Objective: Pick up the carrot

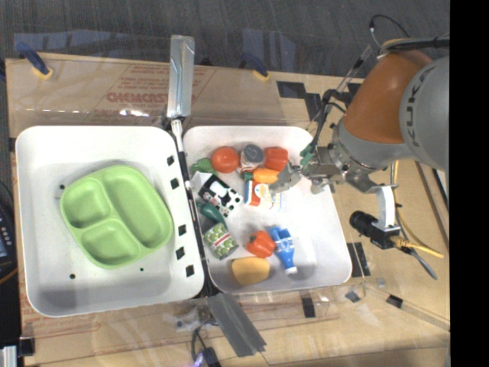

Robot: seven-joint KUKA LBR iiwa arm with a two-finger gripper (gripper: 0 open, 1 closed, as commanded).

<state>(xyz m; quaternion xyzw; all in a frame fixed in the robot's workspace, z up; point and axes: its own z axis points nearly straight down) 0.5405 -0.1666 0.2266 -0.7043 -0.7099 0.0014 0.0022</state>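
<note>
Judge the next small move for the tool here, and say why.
Probably a short drop straight down toward the carrot. The tool hangs over the right bin at that orange piece's right end, in a tight cluster with the tomato, so little sideways correction looks needed. Its finger state is unclear.

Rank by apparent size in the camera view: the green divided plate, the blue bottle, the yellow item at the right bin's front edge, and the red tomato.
1. Green divided plate, by far the largest.
2. Yellow item.
3. Blue bottle and red tomato look too similar to rank.
</note>
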